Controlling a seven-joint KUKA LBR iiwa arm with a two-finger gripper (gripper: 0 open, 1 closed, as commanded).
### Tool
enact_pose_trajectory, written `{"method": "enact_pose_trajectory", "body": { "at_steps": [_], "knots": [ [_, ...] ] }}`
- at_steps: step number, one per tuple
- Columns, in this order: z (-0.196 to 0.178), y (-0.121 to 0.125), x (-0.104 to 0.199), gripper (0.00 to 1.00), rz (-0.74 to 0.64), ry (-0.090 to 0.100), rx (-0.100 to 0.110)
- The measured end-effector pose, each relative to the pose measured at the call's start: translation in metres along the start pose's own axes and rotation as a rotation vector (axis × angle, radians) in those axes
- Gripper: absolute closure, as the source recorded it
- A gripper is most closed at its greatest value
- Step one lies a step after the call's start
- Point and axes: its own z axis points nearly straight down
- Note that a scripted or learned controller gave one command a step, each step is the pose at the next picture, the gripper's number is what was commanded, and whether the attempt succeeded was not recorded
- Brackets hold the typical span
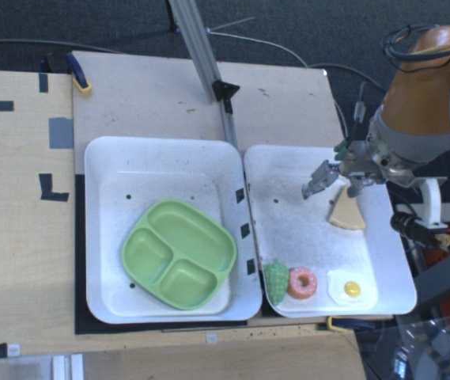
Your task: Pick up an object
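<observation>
My gripper [336, 185] hangs over the upper part of the right bin [288, 165], open, with nothing between its fingers. One grey finger [317, 183] points down-left. A tan wedge-shaped slice [346, 214] lies on the bin floor just below and right of the gripper, close to it; I cannot tell whether they touch. Along the bin's front edge sit a green leafy piece [276, 282], a pink frosted donut [302, 283] and a white fried egg with a yellow yolk [351, 290].
The left bin [106, 165] holds a light green divided plate [179, 253]. A slanted metal pole [197, 34] rises behind the two bins. The orange-banded arm [422, 85] stands over the right bin's far right corner. Cables run across the back.
</observation>
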Motion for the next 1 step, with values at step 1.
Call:
{"method": "enact_pose_trajectory", "body": {
  "at_steps": [1],
  "knots": [
    [0.0000,0.0000,-0.0002,0.00,0.000,0.000,0.000]
  ]
}}
